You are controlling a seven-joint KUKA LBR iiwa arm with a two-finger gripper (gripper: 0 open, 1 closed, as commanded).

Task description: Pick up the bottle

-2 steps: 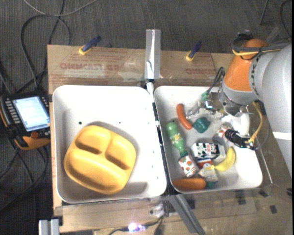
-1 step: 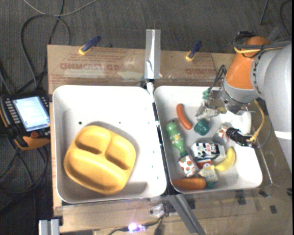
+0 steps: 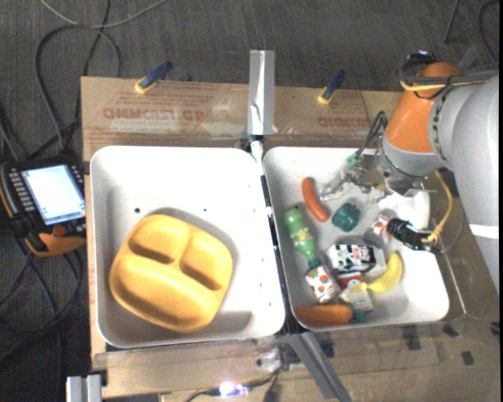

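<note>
Nearest, the yellow tray [image 3: 173, 270] fills the left bin [image 3: 101, 224], while in the right bin [image 3: 440, 304] the green bottle [image 3: 300, 237] lies well left of my gripper [image 3: 350, 178], so a blind descent would likely snag the teal cup [image 3: 346, 217].

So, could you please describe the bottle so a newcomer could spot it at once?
Look in the right-hand bin. Along its left wall lies the bottle, pale green and slim. Unlike the orange sausage above it and the small carton below it, it is green and translucent.
</note>
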